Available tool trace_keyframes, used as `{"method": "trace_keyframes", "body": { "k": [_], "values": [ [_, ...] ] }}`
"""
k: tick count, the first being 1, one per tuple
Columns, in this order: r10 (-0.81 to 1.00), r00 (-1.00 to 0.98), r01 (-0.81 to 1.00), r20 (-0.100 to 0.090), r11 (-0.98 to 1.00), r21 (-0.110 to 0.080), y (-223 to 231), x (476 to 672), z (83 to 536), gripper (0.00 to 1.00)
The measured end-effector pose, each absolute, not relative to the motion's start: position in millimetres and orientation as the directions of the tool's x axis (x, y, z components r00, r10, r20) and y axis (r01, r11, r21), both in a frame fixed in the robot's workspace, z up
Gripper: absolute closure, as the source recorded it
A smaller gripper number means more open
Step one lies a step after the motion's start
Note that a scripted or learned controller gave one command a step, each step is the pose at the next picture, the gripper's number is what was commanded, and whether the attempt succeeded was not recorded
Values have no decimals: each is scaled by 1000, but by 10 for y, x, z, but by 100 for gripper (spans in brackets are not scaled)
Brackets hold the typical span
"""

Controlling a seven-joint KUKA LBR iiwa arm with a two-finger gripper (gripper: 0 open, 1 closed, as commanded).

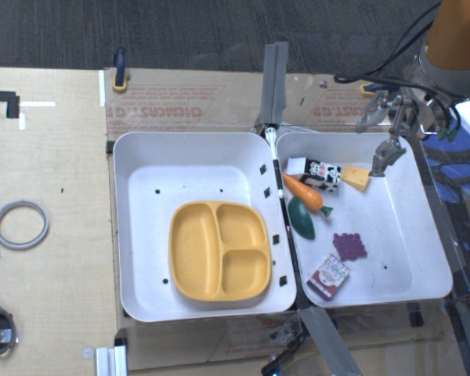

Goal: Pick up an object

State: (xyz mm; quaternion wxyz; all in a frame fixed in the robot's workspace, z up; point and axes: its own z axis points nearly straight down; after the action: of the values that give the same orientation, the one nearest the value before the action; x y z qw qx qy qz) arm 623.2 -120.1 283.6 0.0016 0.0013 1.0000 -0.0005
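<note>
Two white bins; the right bin (423, 210) holds the cheese wedge (356, 178) near its twelve o'clock edge. Gripper (382, 161) hovers just at the cheese's three o'clock, holding nothing; finger spacing unclear.

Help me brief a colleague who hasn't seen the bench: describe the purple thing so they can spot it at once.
Look in the right bin, the one without the yellow tray. Towards its front, apart from the cluster at the back, lies the purple thing, with a dark red packet just in front of it. It is the bin's one purple item, flat and ragged-edged.
</note>
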Motion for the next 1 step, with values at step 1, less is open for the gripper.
{"method": "trace_keyframes", "body": {
  "k": [1],
  "values": [
    [104, -995, 104, -2, 995, 0, -1717, 6494, 1049, 0]
  ]
}}
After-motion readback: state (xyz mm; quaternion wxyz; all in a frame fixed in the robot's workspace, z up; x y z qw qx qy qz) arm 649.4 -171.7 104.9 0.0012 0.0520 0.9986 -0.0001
